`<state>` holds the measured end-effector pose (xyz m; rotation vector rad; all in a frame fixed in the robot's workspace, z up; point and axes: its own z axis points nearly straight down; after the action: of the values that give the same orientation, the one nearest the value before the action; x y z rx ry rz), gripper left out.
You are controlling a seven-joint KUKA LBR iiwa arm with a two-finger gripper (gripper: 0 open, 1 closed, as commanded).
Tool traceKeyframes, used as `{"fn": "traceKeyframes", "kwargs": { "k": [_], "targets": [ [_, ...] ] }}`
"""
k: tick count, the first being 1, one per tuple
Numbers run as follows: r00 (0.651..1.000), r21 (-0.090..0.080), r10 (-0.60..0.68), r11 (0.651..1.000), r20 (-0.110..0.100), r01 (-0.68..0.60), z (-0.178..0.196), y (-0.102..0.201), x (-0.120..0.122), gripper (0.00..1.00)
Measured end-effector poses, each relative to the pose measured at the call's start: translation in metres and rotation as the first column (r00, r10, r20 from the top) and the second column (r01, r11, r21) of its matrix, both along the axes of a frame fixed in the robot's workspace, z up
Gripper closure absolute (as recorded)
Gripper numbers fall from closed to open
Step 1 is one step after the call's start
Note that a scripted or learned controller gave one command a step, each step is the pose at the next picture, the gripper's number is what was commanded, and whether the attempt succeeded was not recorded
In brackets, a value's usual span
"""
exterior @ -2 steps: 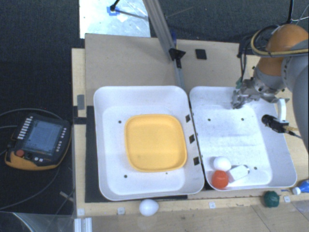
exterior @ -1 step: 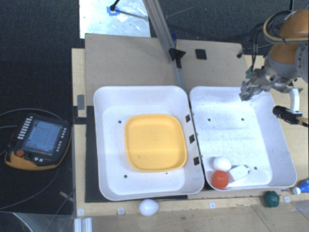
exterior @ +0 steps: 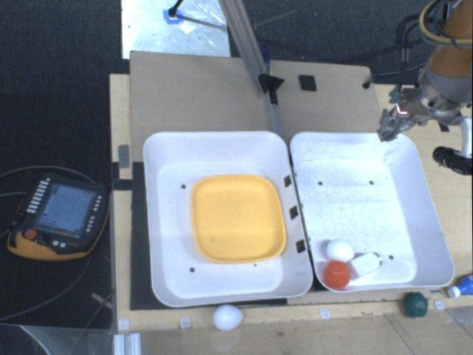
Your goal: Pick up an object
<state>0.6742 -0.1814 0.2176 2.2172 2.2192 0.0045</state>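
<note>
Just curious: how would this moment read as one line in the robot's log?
gripper: over right bin far corner | orange ball, white ball: near-left corner, untouched | yellow plate: left bin

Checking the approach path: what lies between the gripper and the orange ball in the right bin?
Bare white bin floor, seen in the camera view; the gripper is at the far rim, the orange ball beside a white ball.

- One fixed camera, high above the counter [exterior: 332, 95], looks down at a slant.
- Both bins fit in frame, left bin [exterior: 166, 198] and right bin [exterior: 421, 198], below-left of the gripper [exterior: 389, 128].
</note>
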Motion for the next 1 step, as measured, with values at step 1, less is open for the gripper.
{"fn": "traceKeyframes", "kwargs": {
  "k": [1],
  "targets": [
    [1.0, 0.002, 0.002, 1.0, -0.004, -0.002, -0.0031, 0.0543, -0.0247, 1.0]
  ]
}}
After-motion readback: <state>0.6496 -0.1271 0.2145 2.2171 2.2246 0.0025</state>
